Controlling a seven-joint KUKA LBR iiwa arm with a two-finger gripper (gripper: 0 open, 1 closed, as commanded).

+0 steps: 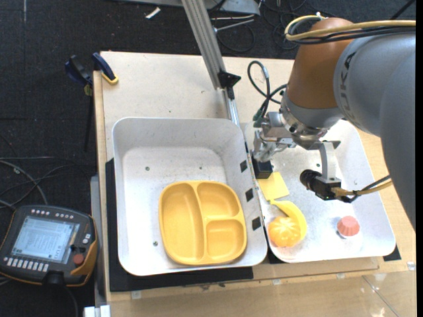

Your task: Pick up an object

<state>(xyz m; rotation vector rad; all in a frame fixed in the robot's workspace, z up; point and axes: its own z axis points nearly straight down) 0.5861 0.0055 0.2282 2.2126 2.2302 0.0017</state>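
Over the right bin's (370, 240) left edge, the gripper (264, 166) hangs low, just above a flat yellow piece (275, 187). Whether it is spread or pressed together cannot be told from this angle; nothing shows pinched in it. Candidates in the right bin: yellow piece directly below; orange fruit (285, 232) with a yellow banana-like piece (294, 211) touching it, nearer; small pink item (348, 227) well to the right. The left bin (132, 150) holds a yellow divided tray (201, 222).

Judgement: the step is descent onto the flat piece. It lies low and close to the bin wall, so come straight down, centre on one edge, avoid the wall, and close only on contact.
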